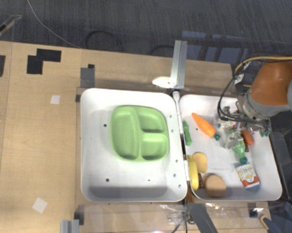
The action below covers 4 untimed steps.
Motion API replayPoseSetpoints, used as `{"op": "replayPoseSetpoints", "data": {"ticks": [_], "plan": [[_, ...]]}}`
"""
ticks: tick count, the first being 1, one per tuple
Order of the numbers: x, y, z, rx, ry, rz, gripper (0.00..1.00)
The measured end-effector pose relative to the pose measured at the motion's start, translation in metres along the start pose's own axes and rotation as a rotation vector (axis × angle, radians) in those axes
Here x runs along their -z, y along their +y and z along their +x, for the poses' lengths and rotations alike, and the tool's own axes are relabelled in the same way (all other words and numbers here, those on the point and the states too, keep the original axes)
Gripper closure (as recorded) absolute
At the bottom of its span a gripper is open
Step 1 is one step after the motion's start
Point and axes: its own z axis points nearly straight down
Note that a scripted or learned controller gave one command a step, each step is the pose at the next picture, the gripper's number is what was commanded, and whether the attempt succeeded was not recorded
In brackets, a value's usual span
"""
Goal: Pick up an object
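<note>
We see a pale wooden bench (33, 147), matt; two smooth white plastic bins (92, 183), faintly glossy; a matt green plastic tray (135, 132); and a glossy orange band (273, 85) at upper right.

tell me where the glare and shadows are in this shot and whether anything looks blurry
Camera view: a bright glare spot sits on the bench just above the bins; the green tray casts a soft shadow on the left bin, whose lower wall is shaded grey; the small things under the gripper look smeared and hard to separate, while the carrot and carton read clearly.
</note>
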Motion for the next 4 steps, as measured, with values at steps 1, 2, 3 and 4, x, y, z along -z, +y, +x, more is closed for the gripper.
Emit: {"op": "replayPoseSetpoints", "data": {"ticks": [1, 2, 3, 4], "plan": [[0.017, -0.001, -0.006, 0.003, -0.018, 0.007, 1.00], [0.016, -0.001, -0.005, 0.003, -0.016, 0.007, 0.00], [0.001, -0.003, 0.030, -0.056, -0.002, 0.001, 0.00], [0.002, 0.068, 0.013, 0.108, -0.003, 0.004, 0.00]]}}
